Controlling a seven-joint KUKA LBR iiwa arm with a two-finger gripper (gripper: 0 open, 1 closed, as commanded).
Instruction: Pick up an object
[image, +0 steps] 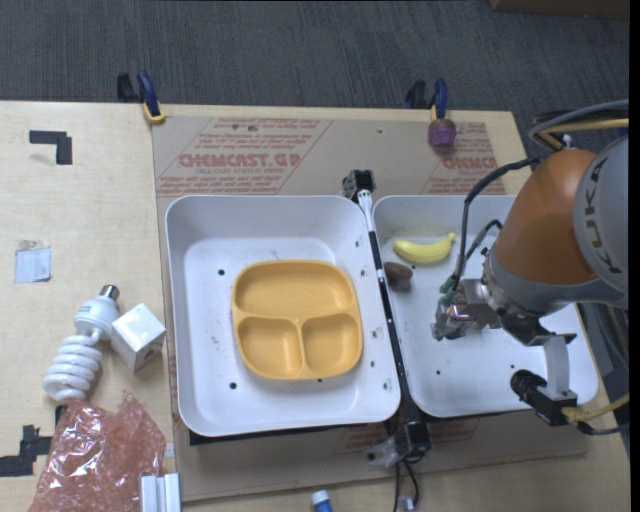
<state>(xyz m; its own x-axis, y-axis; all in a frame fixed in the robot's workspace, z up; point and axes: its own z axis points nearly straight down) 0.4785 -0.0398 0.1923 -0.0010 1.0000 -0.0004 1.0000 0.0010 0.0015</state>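
A yellow banana (424, 248) lies near the far wall of the right bin (430, 390). Just left of and below it, a small brown rounded object (399, 275) rests against the bin's left wall. My gripper (452, 318) hangs over the middle of the right bin, under the arm's orange band (545, 230), a short way right of and nearer than the brown object. Nothing shows in its grasp, and the wrist hides the bin floor right beneath it.
The left bin (200, 300) holds a yellow three-part plate (297, 320). On the bench at left lie a spiral light bulb (78, 355), a white cube (138, 335) and a crinkled reddish bag (95, 455). A purple item (442, 132) sits behind the right bin.
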